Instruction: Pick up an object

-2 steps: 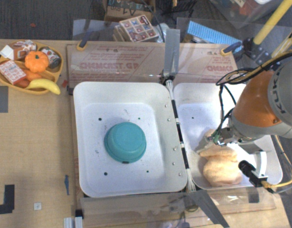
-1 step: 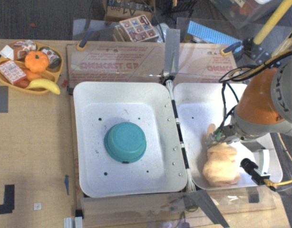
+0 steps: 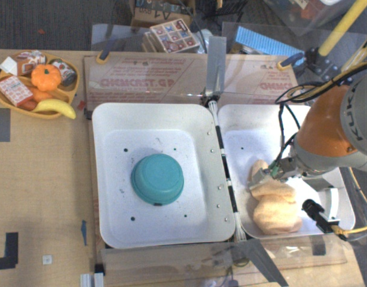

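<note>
The hand (image 3: 273, 172) sits low at the bread rolls (image 3: 274, 205), lower right. I cannot tell its grip. Next: close and lift.

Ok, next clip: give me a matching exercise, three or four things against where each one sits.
Things:
1. teal bowl
2. bread-like pieces
3. banana
4. gripper

Places:
A. right bin, toward its near side
B. yellow dish on the bench, far left
C. over the right bin, at the bread-like pieces
D. left bin, near its middle

Pairs: 1-D, 2-A, 3-B, 4-C
</note>
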Action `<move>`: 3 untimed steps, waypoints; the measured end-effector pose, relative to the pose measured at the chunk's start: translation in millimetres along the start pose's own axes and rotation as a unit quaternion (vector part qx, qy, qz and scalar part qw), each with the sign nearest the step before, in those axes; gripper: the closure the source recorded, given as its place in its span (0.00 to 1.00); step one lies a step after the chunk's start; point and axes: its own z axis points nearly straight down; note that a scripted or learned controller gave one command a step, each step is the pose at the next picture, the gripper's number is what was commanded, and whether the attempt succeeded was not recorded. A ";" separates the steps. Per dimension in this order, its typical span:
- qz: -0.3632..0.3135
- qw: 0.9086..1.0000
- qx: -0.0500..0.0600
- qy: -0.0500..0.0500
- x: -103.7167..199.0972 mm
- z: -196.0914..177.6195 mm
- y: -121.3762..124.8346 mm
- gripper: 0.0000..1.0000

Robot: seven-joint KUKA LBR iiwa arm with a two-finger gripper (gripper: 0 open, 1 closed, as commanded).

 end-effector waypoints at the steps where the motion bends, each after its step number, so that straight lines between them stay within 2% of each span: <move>1: 0.021 1.000 0.003 0.003 2.9 11.4 -2.3 0.00; 2: 0.024 1.000 0.001 0.002 0.4 0.6 -1.6 1.00; 3: 0.024 1.000 0.001 0.002 0.5 0.5 -1.6 0.00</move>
